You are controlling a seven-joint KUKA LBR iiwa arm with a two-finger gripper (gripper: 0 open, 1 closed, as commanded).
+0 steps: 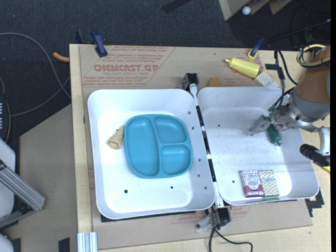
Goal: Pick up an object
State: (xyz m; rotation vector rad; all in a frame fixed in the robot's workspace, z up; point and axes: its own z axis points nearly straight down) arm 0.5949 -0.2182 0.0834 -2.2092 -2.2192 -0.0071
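Hovering over the right bin (231,101), the gripper (269,126) sits near that bin's far right side, with a small green object (273,135) showing right at its tip. Whether that green piece is clamped between the fingers or merely lies under them on the bin floor I cannot tell, nor can I tell how wide the fingers stand.

Toward the near edge of the right bin lies a flat printed packet (258,182), well apart from the gripper. It looks light and thin, so it would be hard to get under; its short edges offer the best hold.

Beyond the dividing rims, the left bin (100,140) carries a blue divided plate (157,145), rigid, smooth and broad, probably awkward except at its rim. Touching or just beside the plate, on the side away from the right bin, is a tan cone-shaped piece (116,137), small and likely light, best pinched across its narrow body.

The green object looks small and stiff; a grip across its middle seems sensible.
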